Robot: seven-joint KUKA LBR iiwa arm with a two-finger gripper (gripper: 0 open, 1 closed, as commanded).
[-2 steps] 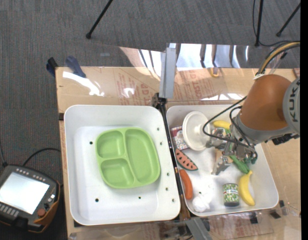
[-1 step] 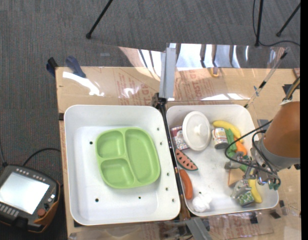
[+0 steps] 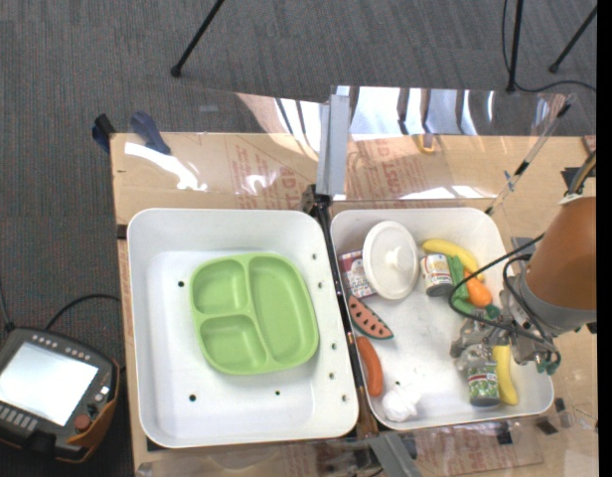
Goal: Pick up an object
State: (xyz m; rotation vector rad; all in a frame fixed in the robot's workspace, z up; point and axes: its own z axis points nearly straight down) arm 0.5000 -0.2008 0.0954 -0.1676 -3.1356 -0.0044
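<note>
My gripper (image 3: 478, 346) hangs low over the front right corner of the right bin (image 3: 425, 427). Directly below it stands a small jar with green contents (image 3: 482, 385), and a yellow banana-shaped piece (image 3: 505, 374) lies beside the jar. Whether the gripper touches either one is unclear. Behind the gripper lie an orange carrot (image 3: 476, 290) and a green piece (image 3: 462, 302). Further back are a second yellow banana (image 3: 450, 252) and a small can (image 3: 437, 272). The grey arm with its orange band (image 3: 576, 254) comes in from the right.
Also in the right bin are a white round lid (image 3: 390, 258), a small packet (image 3: 354, 274), a watermelon slice (image 3: 371, 321), an orange sausage-shaped piece (image 3: 371, 366) and a white crumpled item (image 3: 402, 400). A green divided plate (image 3: 254, 313) lies in the left bin (image 3: 157, 405). A teach pendant (image 3: 48, 391) sits on the floor at left.
</note>
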